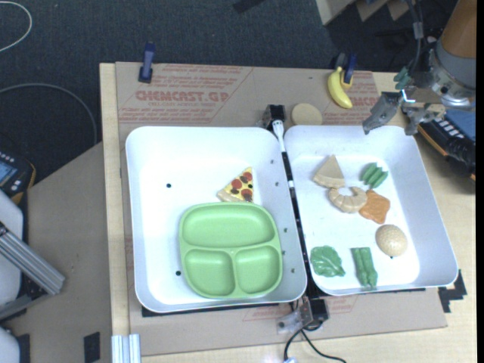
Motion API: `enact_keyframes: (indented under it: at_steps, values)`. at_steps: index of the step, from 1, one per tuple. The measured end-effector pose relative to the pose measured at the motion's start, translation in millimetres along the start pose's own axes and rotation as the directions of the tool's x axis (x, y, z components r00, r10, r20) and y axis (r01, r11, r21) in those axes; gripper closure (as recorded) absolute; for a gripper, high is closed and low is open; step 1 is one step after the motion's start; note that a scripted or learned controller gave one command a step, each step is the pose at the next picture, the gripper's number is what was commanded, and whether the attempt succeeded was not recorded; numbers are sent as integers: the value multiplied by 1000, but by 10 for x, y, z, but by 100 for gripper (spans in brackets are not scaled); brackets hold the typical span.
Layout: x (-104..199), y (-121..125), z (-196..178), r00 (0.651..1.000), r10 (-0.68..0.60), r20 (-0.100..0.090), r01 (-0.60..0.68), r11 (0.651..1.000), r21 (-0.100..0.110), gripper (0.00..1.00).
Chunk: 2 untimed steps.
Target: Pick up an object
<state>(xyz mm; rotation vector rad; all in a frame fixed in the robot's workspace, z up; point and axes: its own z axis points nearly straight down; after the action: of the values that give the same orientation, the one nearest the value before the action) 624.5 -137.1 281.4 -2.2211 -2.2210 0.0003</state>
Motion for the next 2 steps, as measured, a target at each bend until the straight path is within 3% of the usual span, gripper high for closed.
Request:
enact_keyframes:
  at_steps: [1, 2]
  values:
    - [87, 4, 1201, 1000, 0, -3, 0, 1000, 10, 0]
    - [-250, -588, 1970, 1000, 6, -3, -6, 1000, -1, 0]
